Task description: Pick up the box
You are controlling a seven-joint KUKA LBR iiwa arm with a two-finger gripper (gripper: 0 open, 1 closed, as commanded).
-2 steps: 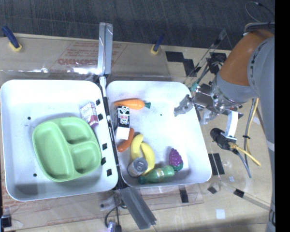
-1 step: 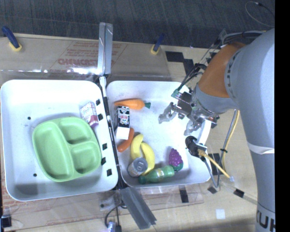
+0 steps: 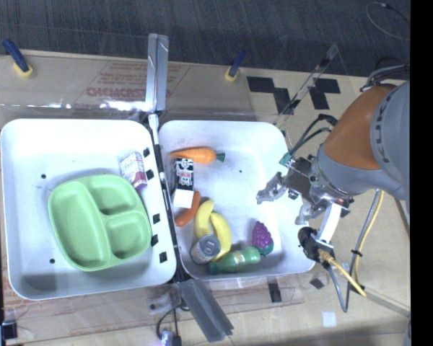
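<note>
White box (image 3: 184, 173) by divider w/ carrots (image 3: 196, 155), bananas (image 3: 212, 222) crowding it (fingers (image 3: 268, 192) apart, nothing betw. them).

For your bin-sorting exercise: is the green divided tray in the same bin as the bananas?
No. The green tray lies in the left bin, while the bananas lie in the right bin.

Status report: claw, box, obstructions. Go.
Claw over right bin's right side, holding nothing. Box upright at the bin's left wall, untouched. Carrot just above it, bananas below.
</note>
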